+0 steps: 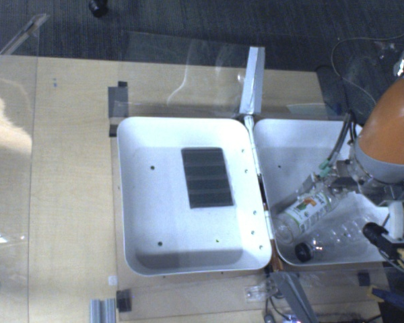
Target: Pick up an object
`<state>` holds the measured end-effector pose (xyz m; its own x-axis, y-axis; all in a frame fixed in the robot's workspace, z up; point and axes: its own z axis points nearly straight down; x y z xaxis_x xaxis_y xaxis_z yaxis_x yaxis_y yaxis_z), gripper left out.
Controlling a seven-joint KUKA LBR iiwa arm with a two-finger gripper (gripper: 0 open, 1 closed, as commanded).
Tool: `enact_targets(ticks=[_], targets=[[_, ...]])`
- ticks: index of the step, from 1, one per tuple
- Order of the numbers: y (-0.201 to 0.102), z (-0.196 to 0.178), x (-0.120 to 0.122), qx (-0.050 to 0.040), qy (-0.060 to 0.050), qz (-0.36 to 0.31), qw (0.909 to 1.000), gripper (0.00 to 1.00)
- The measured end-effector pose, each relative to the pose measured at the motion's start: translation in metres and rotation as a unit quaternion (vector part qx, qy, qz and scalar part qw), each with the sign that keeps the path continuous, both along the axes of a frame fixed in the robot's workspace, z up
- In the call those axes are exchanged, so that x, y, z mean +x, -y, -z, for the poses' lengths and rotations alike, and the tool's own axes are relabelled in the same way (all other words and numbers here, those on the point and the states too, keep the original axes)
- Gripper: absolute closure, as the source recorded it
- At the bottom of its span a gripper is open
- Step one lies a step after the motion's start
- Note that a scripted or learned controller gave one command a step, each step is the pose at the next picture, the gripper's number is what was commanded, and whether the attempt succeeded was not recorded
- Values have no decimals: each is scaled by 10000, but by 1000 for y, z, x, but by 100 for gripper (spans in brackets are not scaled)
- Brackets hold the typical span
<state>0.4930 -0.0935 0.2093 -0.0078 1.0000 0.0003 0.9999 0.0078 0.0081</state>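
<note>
Two bins, and the jaws low over clutter in the right one.

Nearest, a small black cap [303, 252] lies by the right bin's [283, 147] front rim, with a clear plastic bottle [304, 212] bearing a green label just behind it. Above that hang the jaws [333, 175]; whether they are parted or closed cannot be told. The bottle is smooth and round, so it may roll or squirt free. Beyond, the left bin [141, 180] holds a dark ribbed slab [207, 177].

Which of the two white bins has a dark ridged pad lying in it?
The left bin. The pad lies near its middle; the right bin holds a bottle instead.
</note>
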Motion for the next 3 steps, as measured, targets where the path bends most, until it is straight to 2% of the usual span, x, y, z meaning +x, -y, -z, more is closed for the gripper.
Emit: enact_targets(ticks=[1, 2, 3], targets=[[-5, 119, 43, -15, 50, -544, 9985, 0], [-3, 120, 88, -6, 28, -237, 9997, 0], [21, 118, 26, -31, 80, -1005, 9949, 0]])
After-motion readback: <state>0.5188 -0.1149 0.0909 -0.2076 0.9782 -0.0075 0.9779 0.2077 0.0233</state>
